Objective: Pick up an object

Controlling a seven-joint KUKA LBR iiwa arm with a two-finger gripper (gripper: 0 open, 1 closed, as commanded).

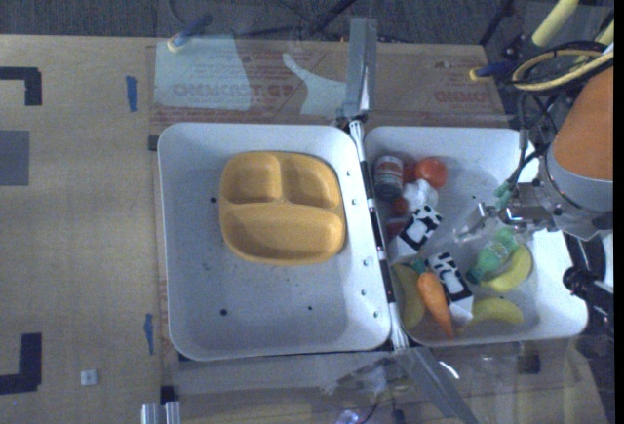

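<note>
The camera view looks down on two white bins side by side. The left bin carries a yellow divided plate with three compartments. The right bin holds a cluster of toy food: a small brown jar with a label too blurred to read, a red tomato, two black-and-white cartons bearing cow-spot patterning rather than legible print, an orange carrot, a green pear-like piece half covered by the carrot, two yellow bananas, and a green translucent bottle.

Behind the bins lies a sheet of cardboard with faint reddish lettering, reversed and too washed out to make out.

The arm's orange band is cut off by the right edge. The gripper hangs over the right bin just above the green bottle; its metal fingers blur into the bottle and the bin floor, so whether they stand wide or narrow cannot be told, and nothing shows clearly between them.
</note>
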